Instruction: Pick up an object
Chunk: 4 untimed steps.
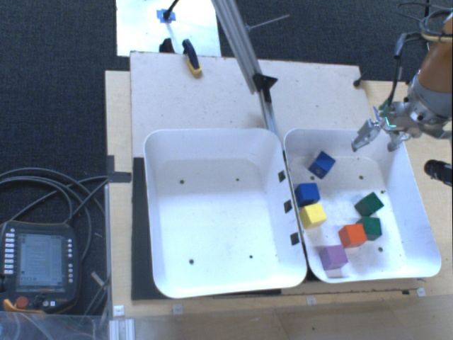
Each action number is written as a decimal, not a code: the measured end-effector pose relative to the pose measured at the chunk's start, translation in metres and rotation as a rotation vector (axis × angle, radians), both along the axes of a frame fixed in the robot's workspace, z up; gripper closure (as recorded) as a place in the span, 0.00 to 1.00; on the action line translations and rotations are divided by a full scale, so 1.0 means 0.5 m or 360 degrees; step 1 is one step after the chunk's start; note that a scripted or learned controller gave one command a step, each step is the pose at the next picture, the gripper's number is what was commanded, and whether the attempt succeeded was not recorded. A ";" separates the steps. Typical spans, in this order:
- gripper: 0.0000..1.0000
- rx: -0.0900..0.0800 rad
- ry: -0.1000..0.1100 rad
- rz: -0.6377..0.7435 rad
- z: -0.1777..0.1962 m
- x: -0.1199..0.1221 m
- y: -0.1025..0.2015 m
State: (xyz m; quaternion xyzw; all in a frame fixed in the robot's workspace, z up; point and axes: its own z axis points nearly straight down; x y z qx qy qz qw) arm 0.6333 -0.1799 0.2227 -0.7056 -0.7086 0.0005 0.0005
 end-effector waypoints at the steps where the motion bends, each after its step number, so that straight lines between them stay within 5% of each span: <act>1: 0.00 -0.0002 -0.0006 0.0002 0.006 0.002 0.001; 3: 0.00 -0.0001 -0.0008 0.0001 -0.196 0.021 0.000; 4: 0.00 0.0000 -0.0022 0.0004 -0.215 0.032 0.001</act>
